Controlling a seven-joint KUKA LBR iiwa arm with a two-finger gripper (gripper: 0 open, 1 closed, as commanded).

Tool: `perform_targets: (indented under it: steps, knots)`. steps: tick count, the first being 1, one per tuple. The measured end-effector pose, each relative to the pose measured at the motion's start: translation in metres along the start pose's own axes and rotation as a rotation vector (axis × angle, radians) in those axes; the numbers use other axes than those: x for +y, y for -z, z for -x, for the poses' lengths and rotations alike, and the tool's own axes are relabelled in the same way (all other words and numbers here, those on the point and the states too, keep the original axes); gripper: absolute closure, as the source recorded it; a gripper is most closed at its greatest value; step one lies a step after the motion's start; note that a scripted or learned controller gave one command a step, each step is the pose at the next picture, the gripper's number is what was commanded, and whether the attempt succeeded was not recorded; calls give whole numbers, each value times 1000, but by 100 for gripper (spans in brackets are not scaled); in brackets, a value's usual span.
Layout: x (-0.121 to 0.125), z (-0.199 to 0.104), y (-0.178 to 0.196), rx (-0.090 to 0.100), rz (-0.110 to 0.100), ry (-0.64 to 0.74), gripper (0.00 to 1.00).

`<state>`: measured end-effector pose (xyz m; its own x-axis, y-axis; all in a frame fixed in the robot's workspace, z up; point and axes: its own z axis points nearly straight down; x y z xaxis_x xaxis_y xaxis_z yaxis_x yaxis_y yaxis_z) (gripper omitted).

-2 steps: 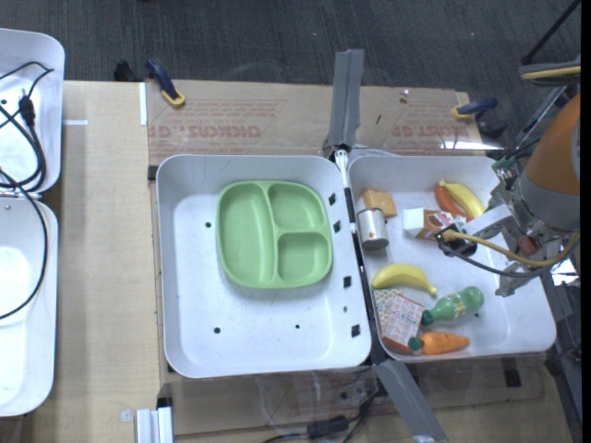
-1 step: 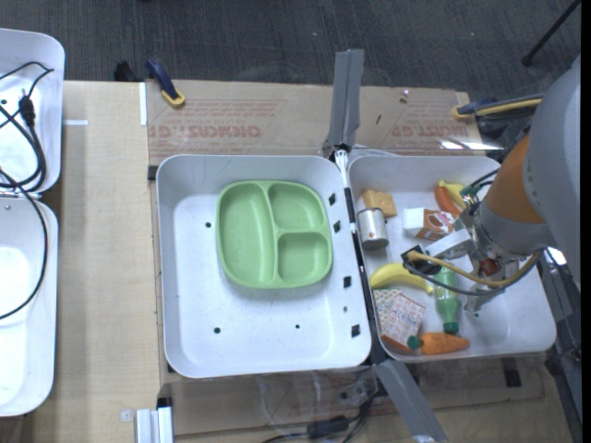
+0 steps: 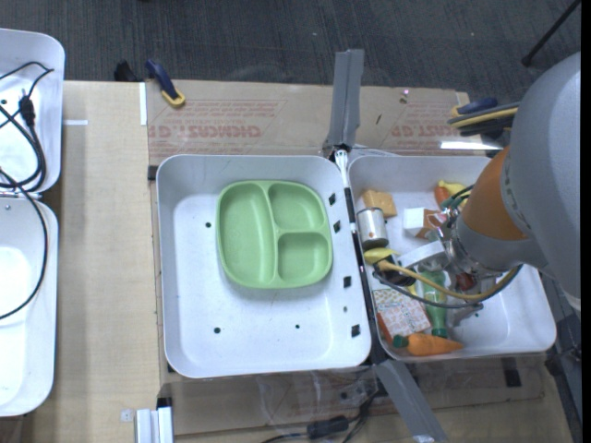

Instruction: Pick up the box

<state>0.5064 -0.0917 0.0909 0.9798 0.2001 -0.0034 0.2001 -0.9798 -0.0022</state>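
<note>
At the near edge of the right bin (image 3: 530,338), an orange toy carrot (image 3: 432,344), and just behind it a small patterned box (image 3: 403,318) lying flat beside a green bottle (image 3: 434,305). Just above these, the gripper (image 3: 444,280), sunk low among the clutter near the middle of that bin; grip state impossible to tell, hidden by cables and the wrist. No box visibly held.

Behind the gripper, the grey arm (image 3: 545,146), reaching in from the right and bent steeply downward, orange band (image 3: 488,212) directly over the bin.

Further back in the same bin, a silver can (image 3: 371,224) on its side by the left wall, and a tan box (image 3: 377,201) near the far left corner, well apart from the gripper.

In the left bin (image 3: 168,247), a pale green divided plate (image 3: 275,233), resting flat towards the far side.

Under both bins, a light wooden bench (image 3: 102,247); beyond them a sheet of printed cardboard (image 3: 249,118) with a blue and yellow clamp (image 3: 164,83) at its far corner. At the far left, white trays (image 3: 51,72) with black cables (image 3: 23,109). Beyond the bench, dark grey carpet (image 3: 277,17).
</note>
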Motion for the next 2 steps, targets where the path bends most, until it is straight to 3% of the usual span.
perform_targets:
  steps: [1, 2]
  knots:
    - [1, 1, 8, -3, -1, -3, 100]
    - [1, 1, 8, -4, -1, -3, 0]
